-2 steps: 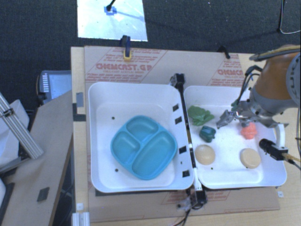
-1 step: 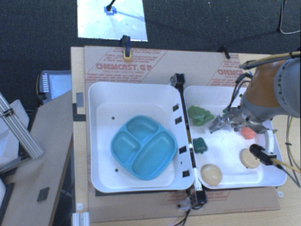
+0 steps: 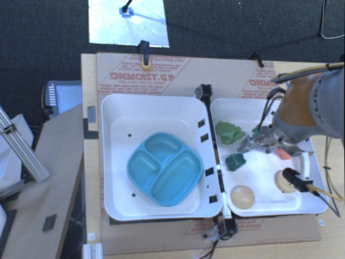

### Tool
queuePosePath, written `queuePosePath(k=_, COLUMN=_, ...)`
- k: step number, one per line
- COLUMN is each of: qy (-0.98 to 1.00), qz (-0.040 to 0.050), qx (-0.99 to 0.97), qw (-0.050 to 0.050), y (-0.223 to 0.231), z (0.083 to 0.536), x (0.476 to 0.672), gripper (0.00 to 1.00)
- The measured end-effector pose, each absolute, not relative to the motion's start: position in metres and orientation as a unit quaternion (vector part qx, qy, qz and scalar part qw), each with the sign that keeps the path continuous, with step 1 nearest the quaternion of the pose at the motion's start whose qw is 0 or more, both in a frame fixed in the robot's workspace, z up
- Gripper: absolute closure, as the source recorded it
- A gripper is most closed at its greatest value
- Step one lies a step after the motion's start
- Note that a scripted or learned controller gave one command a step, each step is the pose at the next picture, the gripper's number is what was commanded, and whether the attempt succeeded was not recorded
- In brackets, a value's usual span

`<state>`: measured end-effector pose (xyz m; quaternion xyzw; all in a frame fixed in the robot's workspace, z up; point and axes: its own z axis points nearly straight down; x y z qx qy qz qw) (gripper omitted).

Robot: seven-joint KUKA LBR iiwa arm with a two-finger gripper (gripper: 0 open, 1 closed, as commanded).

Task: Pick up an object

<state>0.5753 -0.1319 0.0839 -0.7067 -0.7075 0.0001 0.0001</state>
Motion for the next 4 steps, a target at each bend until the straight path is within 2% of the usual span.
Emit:
queuePosePath(k=1, qy=-0.707, qz=-0.0009, qx=-0.707, qw=-0.002, y=-0.132, z=0.095, x=0.576, gripper=1.00)
queuePosePath(k=2, qy=-0.708, qz=-0.0022, qx=-0.706, qw=-0.003, y=-0.133, z=0.160, x=0.577, gripper=1.00)
queuePosePath(k=3, qy=-0.709, qz=-0.0018, qx=-0.706, qw=-0.003, y=-0.138, z=0.206, x=0.585, gripper=1.00)
queuePosePath(k=4, qy=-0.708, qz=-0.0019, qx=-0.706, qw=-0.004, y=-0.148, z=0.261, x=0.583, gripper=1.00)
